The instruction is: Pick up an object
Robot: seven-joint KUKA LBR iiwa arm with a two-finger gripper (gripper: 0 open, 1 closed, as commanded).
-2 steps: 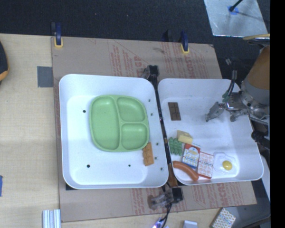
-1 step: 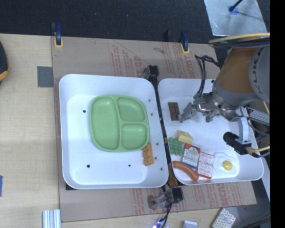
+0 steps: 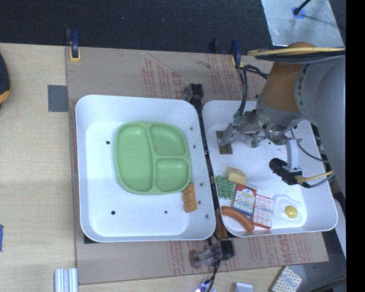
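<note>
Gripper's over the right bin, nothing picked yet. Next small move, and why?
Probably shift the gripper toward the camera-near end of the right bin before descending. It sits at the bin's far left part above bare floor, while the items, such as the yellow block and sausage, cluster nearer.

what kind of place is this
Probably a robotics lab grasping bench: two white bins on clamped cardboard, toy food such as a sausage, and a grey arm reaching in.
</note>
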